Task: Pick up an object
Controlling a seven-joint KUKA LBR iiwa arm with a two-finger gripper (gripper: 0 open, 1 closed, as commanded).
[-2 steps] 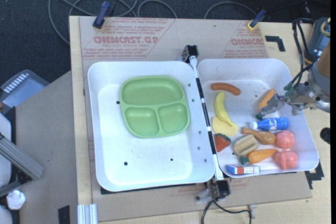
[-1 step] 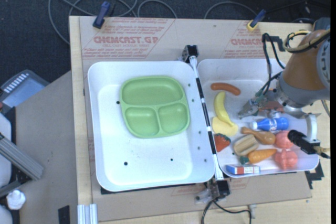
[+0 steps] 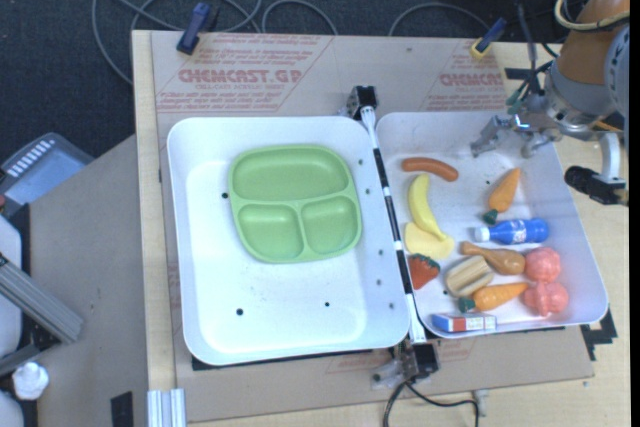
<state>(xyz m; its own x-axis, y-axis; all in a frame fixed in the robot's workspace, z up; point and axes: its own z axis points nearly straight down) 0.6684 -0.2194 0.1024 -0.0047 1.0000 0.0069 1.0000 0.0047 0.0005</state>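
Note:
The right bin (image 3: 590, 260) holds several toy foods. A sausage (image 3: 430, 168) lies at its upper left, with a banana (image 3: 422, 203) below it. An orange carrot (image 3: 505, 187) sits near the bin's centre, above a blue-and-white bottle (image 3: 515, 232). Lower down are a strawberry (image 3: 424, 270), a bun (image 3: 467, 275), a second carrot (image 3: 498, 295), two pink fruits (image 3: 545, 280) and a small tube (image 3: 465, 322). My gripper (image 3: 512, 137) hangs over the bin's upper right part, above the first carrot. It is open, its fingers spread apart with nothing between them.
A green three-compartment plate (image 3: 295, 202) lies in the left bin (image 3: 200, 245). Black clips (image 3: 363, 99) sit on the divider between the bins. Blue clamps (image 3: 195, 25) hold the cardboard-covered bench at the back. Cables run across the dark floor behind.

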